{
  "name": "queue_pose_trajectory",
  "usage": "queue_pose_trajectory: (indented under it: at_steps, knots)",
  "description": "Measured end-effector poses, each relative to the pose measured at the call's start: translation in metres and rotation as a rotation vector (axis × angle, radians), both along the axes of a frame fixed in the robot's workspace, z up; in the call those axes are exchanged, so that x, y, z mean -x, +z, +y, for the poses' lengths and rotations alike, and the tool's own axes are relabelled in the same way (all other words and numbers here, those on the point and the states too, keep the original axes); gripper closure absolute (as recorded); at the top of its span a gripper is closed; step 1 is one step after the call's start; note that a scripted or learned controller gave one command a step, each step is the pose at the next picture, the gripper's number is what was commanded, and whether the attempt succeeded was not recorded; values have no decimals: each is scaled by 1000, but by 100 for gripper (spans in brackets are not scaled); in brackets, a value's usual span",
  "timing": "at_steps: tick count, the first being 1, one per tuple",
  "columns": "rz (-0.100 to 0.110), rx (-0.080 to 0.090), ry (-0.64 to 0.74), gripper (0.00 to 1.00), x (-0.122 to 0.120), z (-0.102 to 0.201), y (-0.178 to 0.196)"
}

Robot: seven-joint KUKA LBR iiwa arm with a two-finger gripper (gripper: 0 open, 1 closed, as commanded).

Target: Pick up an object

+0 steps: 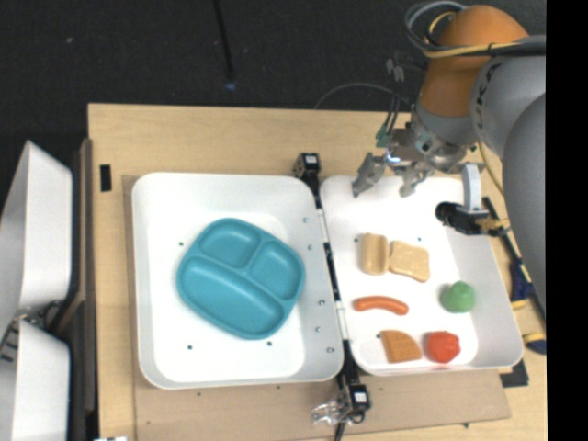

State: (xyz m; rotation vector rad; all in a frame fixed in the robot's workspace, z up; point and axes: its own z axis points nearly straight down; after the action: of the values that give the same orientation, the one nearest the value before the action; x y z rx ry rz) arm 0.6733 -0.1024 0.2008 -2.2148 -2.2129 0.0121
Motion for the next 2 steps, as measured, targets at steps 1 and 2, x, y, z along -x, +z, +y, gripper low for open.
queue_pose_trajectory:
  at_steps: [1,2]
  knots:
    - [-15,0,2,0,-3,0,10]
    - [-10,5,5,0,-9,3,-50]
